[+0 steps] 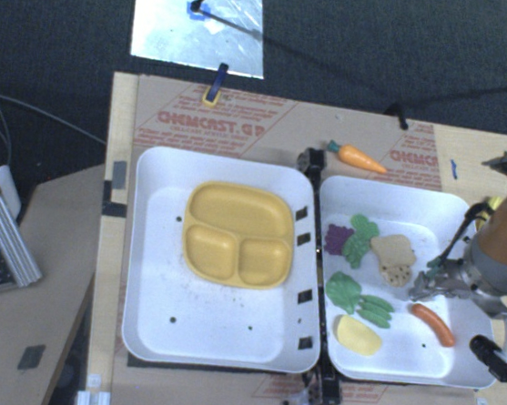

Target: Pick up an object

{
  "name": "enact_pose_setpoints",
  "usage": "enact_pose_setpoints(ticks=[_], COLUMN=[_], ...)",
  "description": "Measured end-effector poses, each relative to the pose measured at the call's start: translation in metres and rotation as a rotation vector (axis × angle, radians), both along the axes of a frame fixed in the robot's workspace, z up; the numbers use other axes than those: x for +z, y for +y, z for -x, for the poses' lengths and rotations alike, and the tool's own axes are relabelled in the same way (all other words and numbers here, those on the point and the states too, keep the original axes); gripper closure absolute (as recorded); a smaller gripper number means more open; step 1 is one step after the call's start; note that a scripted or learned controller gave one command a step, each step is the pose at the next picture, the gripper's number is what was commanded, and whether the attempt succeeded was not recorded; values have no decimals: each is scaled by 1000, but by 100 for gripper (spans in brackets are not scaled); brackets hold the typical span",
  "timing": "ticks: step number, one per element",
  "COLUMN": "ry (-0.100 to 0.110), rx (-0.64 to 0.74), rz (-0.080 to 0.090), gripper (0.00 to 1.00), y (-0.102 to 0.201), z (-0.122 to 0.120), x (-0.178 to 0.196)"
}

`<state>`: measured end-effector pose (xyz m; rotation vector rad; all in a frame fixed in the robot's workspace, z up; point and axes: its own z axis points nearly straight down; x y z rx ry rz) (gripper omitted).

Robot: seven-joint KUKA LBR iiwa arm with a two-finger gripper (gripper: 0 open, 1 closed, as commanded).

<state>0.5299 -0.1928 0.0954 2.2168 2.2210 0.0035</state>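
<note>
Arm: reached in from the right, wrist lowered over the right bin [454, 209]
Tool [427, 284]: positioned just above the sausage [432, 323]; opening cannot be told

Right bin [392, 194] crowded with toy food [391, 258]

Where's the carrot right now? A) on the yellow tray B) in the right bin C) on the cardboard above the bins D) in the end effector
C: the carrot lies on the cardboard just beyond the top edge of the right bin, outside both bins and well apart from the end effector.
</note>
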Motion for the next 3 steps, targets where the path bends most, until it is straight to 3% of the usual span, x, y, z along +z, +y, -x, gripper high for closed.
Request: enact_pose_setpoints(ticks=[1, 2, 3], ry=[-9, 6, 2], rx=[10, -5, 3], rz=[0, 0, -1], gripper=[100, 100, 100], y=[51, 12, 37], z=[-86, -42, -27], x=[47, 15, 54])
